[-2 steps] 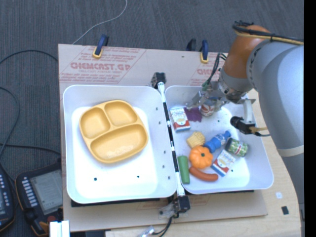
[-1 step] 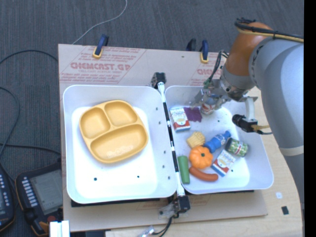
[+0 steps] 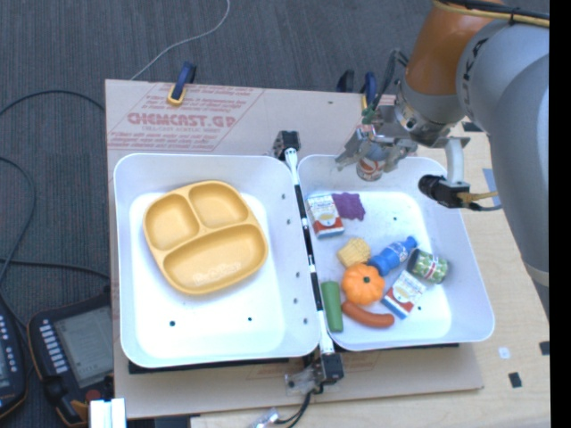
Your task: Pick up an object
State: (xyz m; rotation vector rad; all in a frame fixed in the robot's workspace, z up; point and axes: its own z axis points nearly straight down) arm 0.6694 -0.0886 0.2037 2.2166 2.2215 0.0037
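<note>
Left white bin [image 3: 134, 328] carries a yellow divided plastic plate [image 3: 205, 235]. Right white bin [image 3: 464, 275] carries the toy food pile, orange plastic pumpkin [image 3: 362, 283] included. The hand [image 3: 373, 160] hovers at its far rim; grip state we cannot tell. Approach step, we judge; next: descend over one item.

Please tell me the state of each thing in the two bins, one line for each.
Yellow divided plate: flat in left bin.
Orange pumpkin: upright, right bin.
Blue bottle: lying down.
Green can: on its side.
Red sausage: lying flat.
Gripper: above the right bin's far edge.
</note>
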